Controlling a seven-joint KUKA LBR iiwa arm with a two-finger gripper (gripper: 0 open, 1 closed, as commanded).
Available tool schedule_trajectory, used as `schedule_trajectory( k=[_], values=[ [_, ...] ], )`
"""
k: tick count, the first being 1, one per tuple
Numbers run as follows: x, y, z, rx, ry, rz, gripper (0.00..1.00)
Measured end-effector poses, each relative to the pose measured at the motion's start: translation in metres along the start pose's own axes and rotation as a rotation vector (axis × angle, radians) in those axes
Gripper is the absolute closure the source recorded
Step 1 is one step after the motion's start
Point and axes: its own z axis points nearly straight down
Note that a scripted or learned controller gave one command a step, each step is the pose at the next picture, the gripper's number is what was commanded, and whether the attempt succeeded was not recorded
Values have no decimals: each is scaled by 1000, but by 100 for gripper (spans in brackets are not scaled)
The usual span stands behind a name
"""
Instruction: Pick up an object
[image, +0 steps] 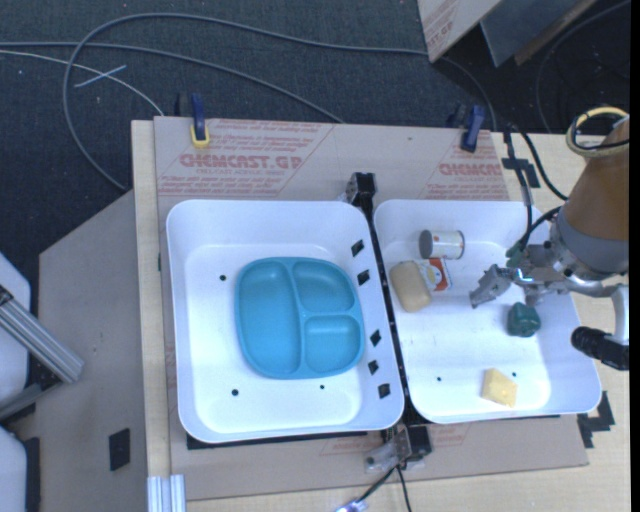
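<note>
- Four loose things sit in the right bin (560, 400), and any will do; nearest the camera is a yellow chunk (500, 387).
- My claw (488, 290) hangs spread, gripping nothing, beside a green lump (522, 320).
- Farther off: tan block (410, 285), small can (442, 243).
- Left bin (190, 380) holds a blue divided plate (298, 316).

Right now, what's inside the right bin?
In the right bin: a small can on its side, a tan block, an orange-white item, a green object, a yellow chunk. The gripper covers part of the floor.
</note>
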Motion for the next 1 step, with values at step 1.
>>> schedule_trajectory(
  k=[1],
  values=[
    [-5,-9,50,2,0,1,0]
  ],
)
